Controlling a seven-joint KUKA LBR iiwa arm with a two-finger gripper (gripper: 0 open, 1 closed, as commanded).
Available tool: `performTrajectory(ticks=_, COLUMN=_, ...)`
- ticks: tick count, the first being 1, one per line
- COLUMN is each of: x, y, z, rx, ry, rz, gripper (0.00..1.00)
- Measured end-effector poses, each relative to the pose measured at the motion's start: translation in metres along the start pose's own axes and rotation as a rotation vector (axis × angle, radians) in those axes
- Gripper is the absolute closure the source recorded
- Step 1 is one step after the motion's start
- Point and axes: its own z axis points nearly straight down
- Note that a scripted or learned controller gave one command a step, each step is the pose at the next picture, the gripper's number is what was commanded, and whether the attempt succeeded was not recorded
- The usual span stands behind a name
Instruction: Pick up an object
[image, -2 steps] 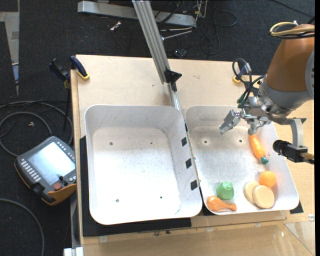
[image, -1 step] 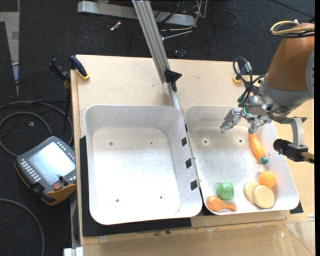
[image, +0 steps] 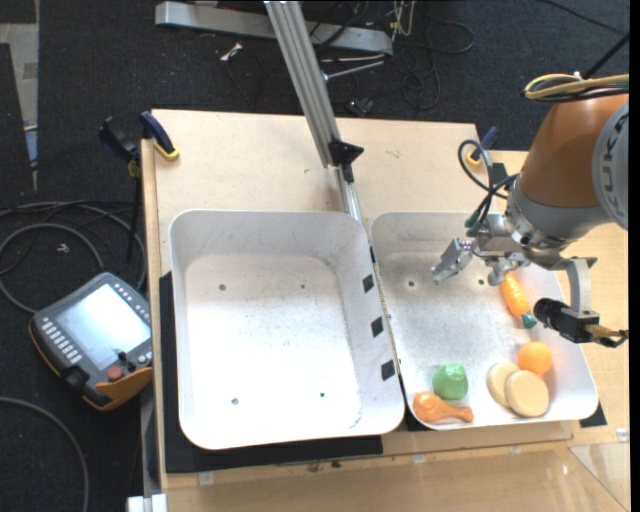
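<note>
Gripper (image: 470, 262) at upper right bin (image: 420, 235), finger state unclear | objects cluster lower right | risk: closing on bare floor, missing carrot (image: 514, 296).

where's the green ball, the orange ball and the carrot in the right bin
green ball (image: 451, 380), camera view, on the middle of its top.
orange ball (image: 535, 358), camera view, on its middle.
carrot (image: 515, 297), camera view, on the middle of its orange body.

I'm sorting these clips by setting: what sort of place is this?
Most likely a robotics lab. A KUKA arm reaches over two white bins on a wooden bench, a teach pendant lies on the floor, and loose cables run around it.
</note>
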Motion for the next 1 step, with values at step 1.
performTrajectory(ticks=1, x=0.0004, y=0.0015, z=0.0435, rx=0.000, ry=0.000, rz=-0.001, gripper=0.00)
